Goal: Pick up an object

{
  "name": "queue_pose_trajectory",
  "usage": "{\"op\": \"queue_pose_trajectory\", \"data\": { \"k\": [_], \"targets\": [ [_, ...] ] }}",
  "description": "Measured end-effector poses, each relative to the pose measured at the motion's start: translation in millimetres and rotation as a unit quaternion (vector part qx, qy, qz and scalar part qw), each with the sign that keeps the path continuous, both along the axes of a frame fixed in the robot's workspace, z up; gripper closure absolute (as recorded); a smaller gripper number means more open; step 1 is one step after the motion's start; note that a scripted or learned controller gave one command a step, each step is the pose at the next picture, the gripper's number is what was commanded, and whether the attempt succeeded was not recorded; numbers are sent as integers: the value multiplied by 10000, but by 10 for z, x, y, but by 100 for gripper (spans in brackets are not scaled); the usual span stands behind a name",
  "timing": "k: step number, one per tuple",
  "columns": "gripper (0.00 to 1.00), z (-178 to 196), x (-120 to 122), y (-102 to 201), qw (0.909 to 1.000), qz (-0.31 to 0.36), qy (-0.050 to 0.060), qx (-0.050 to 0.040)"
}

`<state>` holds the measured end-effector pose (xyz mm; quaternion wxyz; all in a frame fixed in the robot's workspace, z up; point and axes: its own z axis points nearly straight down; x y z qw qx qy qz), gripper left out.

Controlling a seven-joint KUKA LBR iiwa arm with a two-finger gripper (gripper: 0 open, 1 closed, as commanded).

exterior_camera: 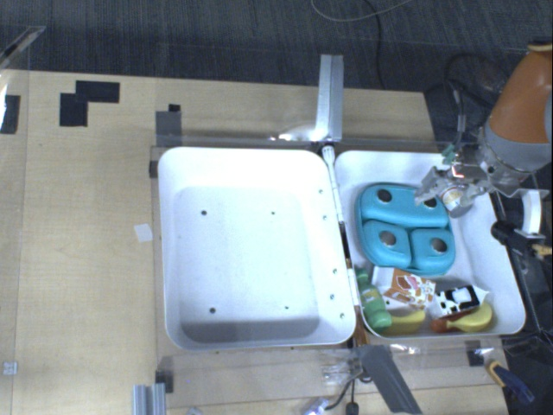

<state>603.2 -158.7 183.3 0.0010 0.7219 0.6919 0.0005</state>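
Jaws [451, 188] over right bin [510, 258], grip state can't tell. 1 blue tray [402, 232] just left/below jaws. Further below: 2 bananas [473, 320], 1 green bottle [373, 301], 1 carton [409, 290].

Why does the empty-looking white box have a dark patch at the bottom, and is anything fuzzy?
In the camera view, the left bin has a soft grey shadow along its near wall, while its floor looks bright and washed out; the orange band on the arm looks soft and blurry at the right; the blue tray is fairly sharp, but the small items by the near edge are too small to make out clearly.
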Motion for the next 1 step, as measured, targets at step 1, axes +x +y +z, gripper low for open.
{"op": "queue_pose_trajectory", "data": {
  "k": [1],
  "targets": [
    [0,8,4,0,10000,0,-7,-1]
  ]
}}
